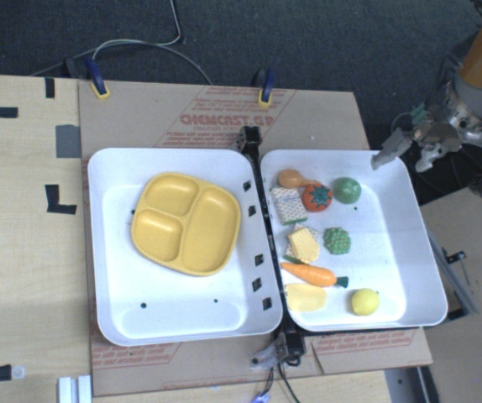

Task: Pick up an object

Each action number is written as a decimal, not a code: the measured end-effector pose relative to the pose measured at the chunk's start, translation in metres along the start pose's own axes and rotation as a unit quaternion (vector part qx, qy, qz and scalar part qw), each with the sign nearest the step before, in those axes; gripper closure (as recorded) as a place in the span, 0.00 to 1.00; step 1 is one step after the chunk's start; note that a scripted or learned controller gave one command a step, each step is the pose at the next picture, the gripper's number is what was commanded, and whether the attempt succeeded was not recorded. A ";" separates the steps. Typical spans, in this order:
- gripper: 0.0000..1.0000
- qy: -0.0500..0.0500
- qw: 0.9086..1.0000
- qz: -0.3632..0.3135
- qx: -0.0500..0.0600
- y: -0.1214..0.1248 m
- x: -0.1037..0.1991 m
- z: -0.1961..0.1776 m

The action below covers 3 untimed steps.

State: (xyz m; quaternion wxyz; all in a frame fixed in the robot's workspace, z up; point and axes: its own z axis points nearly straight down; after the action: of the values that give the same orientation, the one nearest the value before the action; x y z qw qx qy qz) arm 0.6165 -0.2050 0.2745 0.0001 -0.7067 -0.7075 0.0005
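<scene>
On my screen the bench (23, 225) carries a cardboard sheet (216, 120) held by two clamps at its far edge, and on that sheet two white bins side by side. Left bin (111, 309): one yellow divided plate (186, 222) with three compartments, lying in the middle toward the far side. Right bin (413, 250): I count the items along its left half. Far-left corner area: a small orange-brown piece (290, 178), with a red tomato-like piece (316, 196) just beside it and a green ball (347, 191) next to that. A checkered, waffle-patterned slab (288, 205) lies against the left wall, touching the tomato piece. Middle: a pale yellow ridged block (303, 245) and, near it, a green broccoli-like piece (337, 241). Below these a carrot (309, 274) lies slantwise, its green tip pointing toward the right. Near edge: a flat pale yellow piece (306, 297) by the left wall and a yellow lemon-like ball (364, 301) nearer the middle. The gripper (402, 151) hangs over the right bin's far-right corner, above the rim, well apart from every item; the arm (468, 82) enters from the right. I see its two fingers spread apart, with nothing between them.
</scene>
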 end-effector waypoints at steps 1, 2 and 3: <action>0.00 0.001 1.000 0.000 0.002 0.014 0.050 0.104; 0.00 -0.001 1.000 0.000 -0.001 0.044 0.071 0.175; 0.00 -0.007 1.000 0.001 0.003 0.048 0.079 0.178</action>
State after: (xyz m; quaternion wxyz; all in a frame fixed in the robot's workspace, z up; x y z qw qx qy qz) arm 0.6645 -0.1258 0.0965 -0.0029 -0.7075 -0.7066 0.0076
